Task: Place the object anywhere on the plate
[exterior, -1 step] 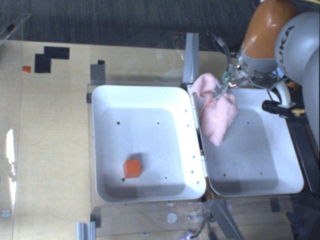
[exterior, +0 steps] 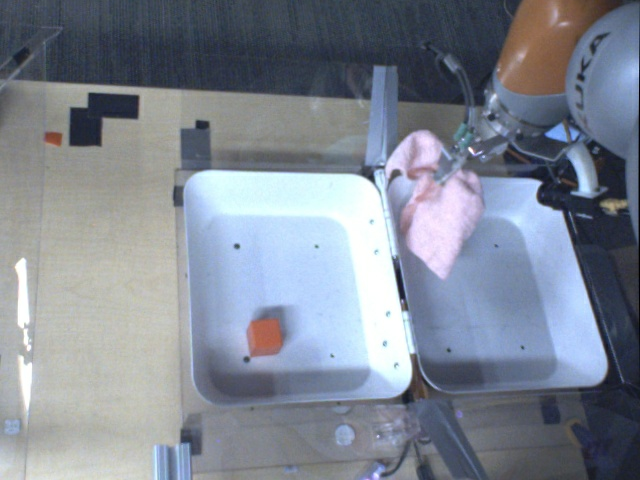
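**Pink cloth lifted over the right bin**

At the bench's [exterior: 100,298] far left edge, around 9 o'clock, sit a small orange mark [exterior: 53,139] and a stepped black patch [exterior: 100,116] on the pale wood. Next comes the left bin [exterior: 215,218], a shallow white tray; an orange block [exterior: 265,337] lies on its floor toward 7 o'clock, well apart from the walls. A grey metal post [exterior: 379,118] stands at 12 o'clock above the seam where the two bins meet. Just right of that seam hangs a pink cloth [exterior: 438,213], bunched at the top and drooping in a loose fold over the 10 o'clock corner of the right bin [exterior: 560,308]. The jaws [exterior: 455,163] are clenched on the cloth's upper part, pinching it where the fabric gathers. Behind them, toward 1 o'clock, the arm [exterior: 600,58] rises with its orange band [exterior: 545,23] above the wrist.
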You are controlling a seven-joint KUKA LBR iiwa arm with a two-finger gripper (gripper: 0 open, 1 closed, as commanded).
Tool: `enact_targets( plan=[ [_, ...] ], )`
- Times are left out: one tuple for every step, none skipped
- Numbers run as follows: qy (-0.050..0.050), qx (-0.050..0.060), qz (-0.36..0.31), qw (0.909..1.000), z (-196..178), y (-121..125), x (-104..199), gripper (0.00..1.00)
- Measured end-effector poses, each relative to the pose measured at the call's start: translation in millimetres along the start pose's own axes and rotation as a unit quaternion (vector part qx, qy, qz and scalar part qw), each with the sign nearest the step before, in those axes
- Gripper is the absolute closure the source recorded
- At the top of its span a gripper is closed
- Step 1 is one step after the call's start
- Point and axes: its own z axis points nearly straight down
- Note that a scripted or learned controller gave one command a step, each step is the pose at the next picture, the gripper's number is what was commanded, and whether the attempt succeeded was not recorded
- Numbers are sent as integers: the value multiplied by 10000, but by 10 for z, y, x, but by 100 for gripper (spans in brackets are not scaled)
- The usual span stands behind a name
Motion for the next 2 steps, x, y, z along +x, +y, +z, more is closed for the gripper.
enact_targets(
  plan=[
    [12,3,-2001,9798,37,45,580,100],
    [13,-9,-3925,9198,-22,94,1145,100]
  ],
)
